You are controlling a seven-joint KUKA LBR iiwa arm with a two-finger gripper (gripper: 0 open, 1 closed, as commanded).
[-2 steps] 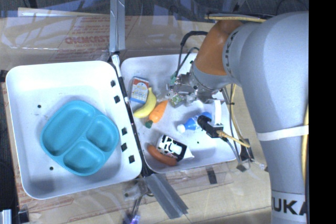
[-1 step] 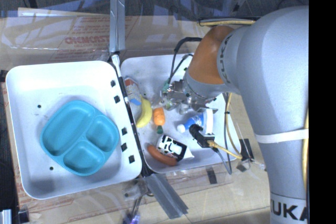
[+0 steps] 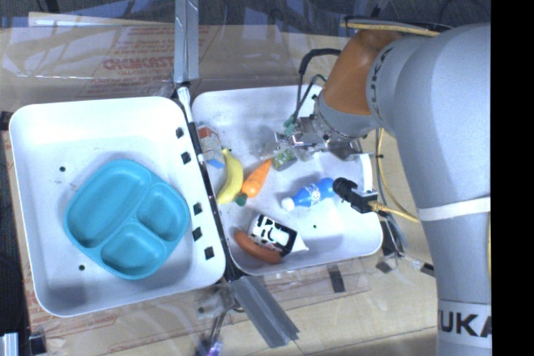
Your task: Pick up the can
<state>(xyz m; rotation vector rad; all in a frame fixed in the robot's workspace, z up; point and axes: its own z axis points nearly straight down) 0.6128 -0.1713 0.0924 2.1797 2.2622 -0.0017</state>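
Near edge of right bin (image 3: pixel 367 242): hot dog (image 3: pixel 254 249), black-white box (image 3: pixel 274 234). Then blue bottle (image 3: pixel 312 194), carrot (image 3: pixel 255 178), banana (image 3: pixel 230 178). Can (image 3: pixel 286 152), lying mid-bin, right at gripper (image 3: pixel 297 139). Jaws state: can't tell. Left bin holds blue divided tray (image 3: pixel 127 217).

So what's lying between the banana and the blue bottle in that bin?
In the camera view, a carrot lies between the banana and the blue bottle, its green end touching the banana.

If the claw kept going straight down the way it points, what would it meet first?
Probably the bare floor of the right bin beside the carrot; the claw points down there, though depth is hard to judge.
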